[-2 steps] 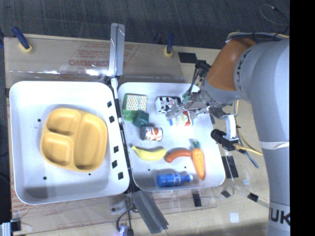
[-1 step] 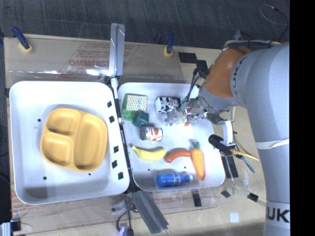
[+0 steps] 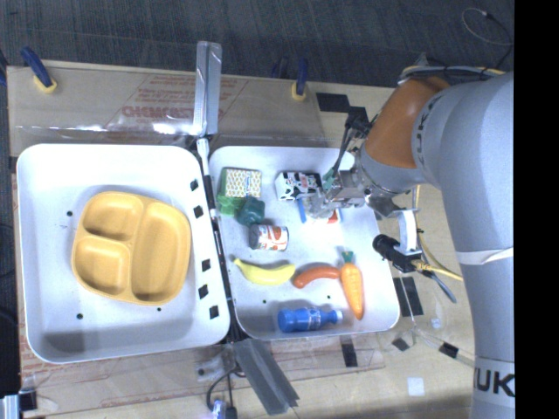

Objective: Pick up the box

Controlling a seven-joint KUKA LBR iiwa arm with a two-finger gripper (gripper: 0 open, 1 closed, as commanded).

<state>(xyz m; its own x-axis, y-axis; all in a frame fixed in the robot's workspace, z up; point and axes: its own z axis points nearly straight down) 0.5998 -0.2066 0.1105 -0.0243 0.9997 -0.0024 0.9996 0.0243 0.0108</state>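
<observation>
Cardboard box (image 3: 297, 184), small and printed, lay beside the metal gripper (image 3: 325, 201); whether that gripper was closed, I could not tell.

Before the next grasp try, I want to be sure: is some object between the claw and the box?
Nothing visible. The claw sits directly beside the box in the right bin; nothing lies between them.

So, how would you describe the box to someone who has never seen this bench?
Look in the right white bin, the one with many small items. Along its far edge, beside the gripper, lies the box. It is white with dark printed patches, unlike the green patterned packet to its left.
</observation>
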